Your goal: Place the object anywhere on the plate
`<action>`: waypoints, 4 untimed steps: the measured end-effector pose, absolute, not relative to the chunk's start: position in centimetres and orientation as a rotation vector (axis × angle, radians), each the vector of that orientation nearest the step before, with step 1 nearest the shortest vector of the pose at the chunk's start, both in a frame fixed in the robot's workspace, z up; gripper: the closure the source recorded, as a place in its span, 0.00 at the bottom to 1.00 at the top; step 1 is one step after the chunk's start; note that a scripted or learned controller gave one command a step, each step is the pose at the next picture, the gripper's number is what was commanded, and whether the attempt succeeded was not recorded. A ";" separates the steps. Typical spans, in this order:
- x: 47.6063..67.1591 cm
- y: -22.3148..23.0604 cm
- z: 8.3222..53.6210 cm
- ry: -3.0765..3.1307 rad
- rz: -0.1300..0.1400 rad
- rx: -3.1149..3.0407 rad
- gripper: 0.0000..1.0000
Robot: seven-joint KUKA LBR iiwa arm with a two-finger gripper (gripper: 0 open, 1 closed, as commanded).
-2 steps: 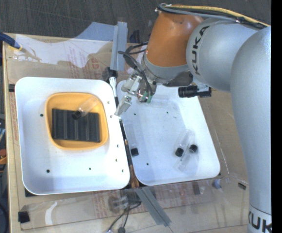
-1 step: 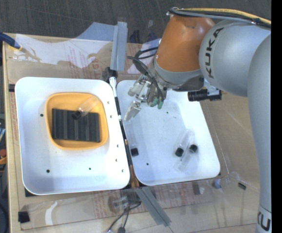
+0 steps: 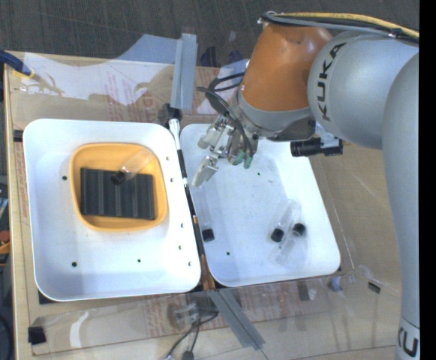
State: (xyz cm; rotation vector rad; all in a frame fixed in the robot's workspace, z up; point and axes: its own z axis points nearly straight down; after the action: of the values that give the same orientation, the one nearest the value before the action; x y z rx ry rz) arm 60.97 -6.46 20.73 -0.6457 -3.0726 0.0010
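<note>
A yellow-orange plate (image 3: 90, 160) with a dark ribbed insert lies in the left bin (image 3: 52, 253). A small clear vial with a black cap (image 3: 127, 169) rests on the plate's upper part, at the insert's top edge. Two more clear vials with black caps (image 3: 287, 229) lie in the lower right of the right bin (image 3: 240, 265). My gripper (image 3: 219, 160) hangs over the upper left corner of the right bin, close to the divider between the bins. Its fingers stand open with nothing between them, well apart from all the vials.
The grey and orange arm (image 3: 315, 73) covers the right bin's top right. A small black piece (image 3: 207, 235) lies by the right bin's left wall. A grey metal bar (image 3: 181, 73) stands behind the bins, and cables and brackets lie along the bench's front edge.
</note>
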 end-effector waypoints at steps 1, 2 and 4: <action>59.7 -4.2 23.8 -3.091 0.000 -0.575 0.00; 59.7 -4.2 23.8 -3.091 0.001 -0.575 0.00; 59.7 -5.8 23.3 -3.084 0.001 -0.592 0.00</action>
State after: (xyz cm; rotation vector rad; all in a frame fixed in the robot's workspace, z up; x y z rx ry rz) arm 59.69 -5.81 23.26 -0.5916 -3.0845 0.0012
